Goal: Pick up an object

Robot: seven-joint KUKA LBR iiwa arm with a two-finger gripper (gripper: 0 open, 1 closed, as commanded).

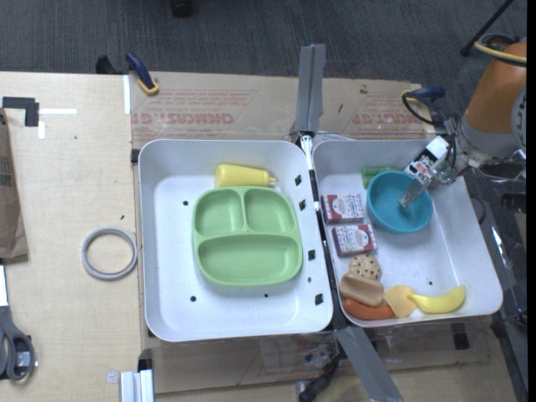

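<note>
The arm [494, 99] reaches in from the right, and its pincer [412, 197] dips into a blue bowl [400, 203] at the back of the right bin [477, 249]; the fingers look close together inside the bowl, but whether they are open or closed I cannot tell, and nothing is seen between them. A green item [374, 174] sits just behind the bowl against the bin's back wall. To the left of the bowl lie two small red-and-white cartons [343, 208], one behind the other. Toward the front of this bin are a cookie [364, 267], a hot dog [363, 290], an orange carrot-like piece [368, 310] and a banana [440, 301], all crowded near one another. The left bin [159, 224] holds a green divided plate [247, 235] in its middle and a yellow bottle [243, 175] lying on its side just behind the plate. On the surface [67, 166] to the left of the bins lies a grey ring [109, 252].
</note>
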